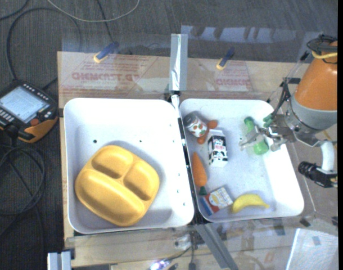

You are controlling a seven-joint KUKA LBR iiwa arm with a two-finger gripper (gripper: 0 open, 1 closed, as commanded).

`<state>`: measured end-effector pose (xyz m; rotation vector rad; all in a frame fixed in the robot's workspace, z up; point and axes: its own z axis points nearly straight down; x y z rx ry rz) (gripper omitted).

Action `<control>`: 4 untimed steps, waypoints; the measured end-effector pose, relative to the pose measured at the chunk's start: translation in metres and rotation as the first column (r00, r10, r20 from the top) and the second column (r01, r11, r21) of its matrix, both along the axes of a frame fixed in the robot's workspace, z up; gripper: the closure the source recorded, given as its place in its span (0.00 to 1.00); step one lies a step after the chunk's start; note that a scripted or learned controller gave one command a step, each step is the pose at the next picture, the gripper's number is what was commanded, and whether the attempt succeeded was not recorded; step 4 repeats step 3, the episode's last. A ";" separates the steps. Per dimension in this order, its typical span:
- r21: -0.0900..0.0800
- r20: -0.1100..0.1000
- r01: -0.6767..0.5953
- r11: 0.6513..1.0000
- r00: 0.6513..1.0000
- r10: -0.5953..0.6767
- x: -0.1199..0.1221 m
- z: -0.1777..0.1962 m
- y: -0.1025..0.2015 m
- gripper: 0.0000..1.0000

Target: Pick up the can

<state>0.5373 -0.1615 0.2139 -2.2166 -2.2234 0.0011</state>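
Note:
The can (195,126) is small and grey with a red and white label. It lies in the right bin (284,176) at the far left corner, beside an orange piece (212,125). My gripper (260,138) hangs over the bin's far right part, close to a green object (256,135) and well to the right of the can. The green object partly overlaps the gripper's tip in the view. Nothing links the gripper to the can.
In the right bin lie a small black and white carton (217,149), a carrot (199,170), a small printed box (220,197) and a banana (249,202). The left bin (81,114) holds a yellow divided tray (117,183). A pendant (22,110) sits far left.

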 end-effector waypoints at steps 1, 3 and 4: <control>-0.004 0.006 0.001 1.000 1.000 -0.001 0.108 -0.124 -0.035 0.00; -0.003 0.001 0.077 0.997 0.997 -0.077 0.109 -0.038 -0.020 1.00; -0.003 0.001 0.077 0.997 0.997 -0.077 0.109 -0.038 -0.020 1.00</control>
